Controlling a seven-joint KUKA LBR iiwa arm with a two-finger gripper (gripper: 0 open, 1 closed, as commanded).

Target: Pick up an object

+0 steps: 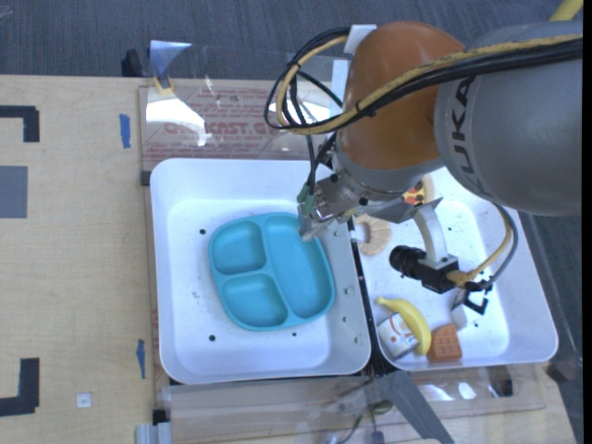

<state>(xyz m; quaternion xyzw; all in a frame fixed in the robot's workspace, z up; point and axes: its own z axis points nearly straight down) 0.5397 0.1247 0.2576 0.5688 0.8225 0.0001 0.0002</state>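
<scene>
From where I stand the arm's orange wrist hangs low over the seam between the bins, and its gripper (314, 213) sits at the top right rim of the blue divided plate (270, 271), which lies flat in the left bin (176, 248). How the jaws stand I cannot tell; the wrist hides them. The plate looks like light, stiff, slick plastic, so I would judge the raised rim the only sound hold. The banana (410, 319) in the right bin (527, 331) looks softer.
</scene>
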